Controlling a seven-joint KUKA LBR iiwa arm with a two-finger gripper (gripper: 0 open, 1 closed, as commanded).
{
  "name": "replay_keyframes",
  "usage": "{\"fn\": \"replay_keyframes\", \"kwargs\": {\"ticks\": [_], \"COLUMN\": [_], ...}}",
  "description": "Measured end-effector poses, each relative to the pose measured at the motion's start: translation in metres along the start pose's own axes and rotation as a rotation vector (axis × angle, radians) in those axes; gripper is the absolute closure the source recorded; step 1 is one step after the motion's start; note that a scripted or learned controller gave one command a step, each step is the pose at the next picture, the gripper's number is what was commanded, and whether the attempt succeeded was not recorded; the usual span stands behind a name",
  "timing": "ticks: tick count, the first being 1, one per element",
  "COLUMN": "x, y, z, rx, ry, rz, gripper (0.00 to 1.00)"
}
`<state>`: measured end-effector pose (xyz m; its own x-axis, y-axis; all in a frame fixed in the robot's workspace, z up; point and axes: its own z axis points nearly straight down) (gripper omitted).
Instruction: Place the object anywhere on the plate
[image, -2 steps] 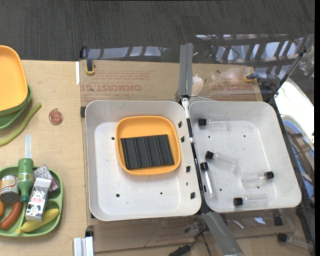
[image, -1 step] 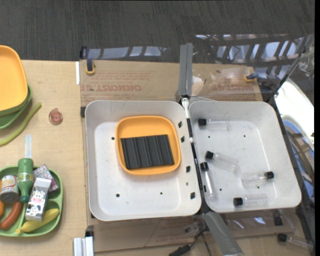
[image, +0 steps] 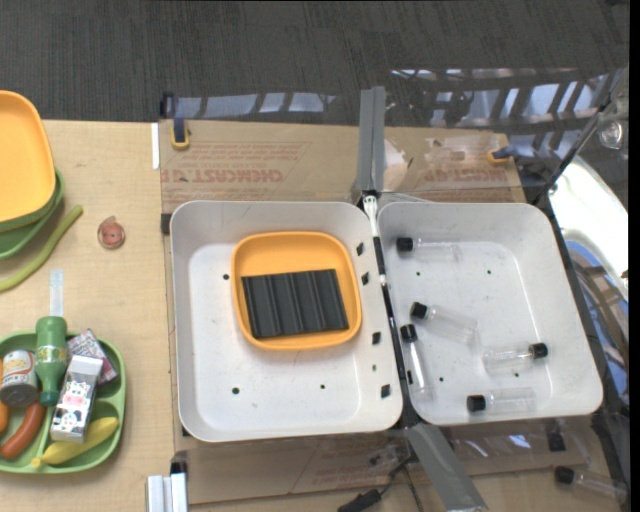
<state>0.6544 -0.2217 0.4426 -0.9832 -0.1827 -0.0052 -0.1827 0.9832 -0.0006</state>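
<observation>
In the camera view, the left bin (image: 190, 330) holds an orange plate (image: 295, 243) set a little above the bin's middle, and a dark ribbed block (image: 296, 304) lies flat on it, inside the rim on every side and closer to the plate's near edge. If that block is the task's object, as I judge it to be, it sits where the task wants it. Lying flat with its grooves up, it has no reason to slide or tip. The right bin (image: 570, 300) carries several clear tubes with black caps, scattered well apart: one near the far-left corner (image: 425, 246), one toward the middle (image: 440, 318), one by the right side (image: 515, 353) and one at the near edge (image: 500, 402). They lie on their sides where they came to rest, in no order, so any of them could equally be a candidate object. Which one the task means cannot be settled here. Whether the gripper is released, clenched or grasping something I cannot tell. Off to the left, outside both bins, a green tray (image: 110, 440) of toy food sits on the bench.
</observation>
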Motion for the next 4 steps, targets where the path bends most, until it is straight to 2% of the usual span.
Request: {"fn": "replay_keyframes", "kwargs": {"ticks": [1,2,4], "x": [-0.0056,-0.0055,-0.0056], "y": [-0.0010,-0.0009,-0.0007], "z": [0.0008,0.0004,0.0012], "rx": [-0.001,-0.001,-0.004], "ry": [0.000,-0.001,-0.002], "rz": [-0.346,-0.590,-1.239], "gripper": [1.00,1.00,1.00]}}
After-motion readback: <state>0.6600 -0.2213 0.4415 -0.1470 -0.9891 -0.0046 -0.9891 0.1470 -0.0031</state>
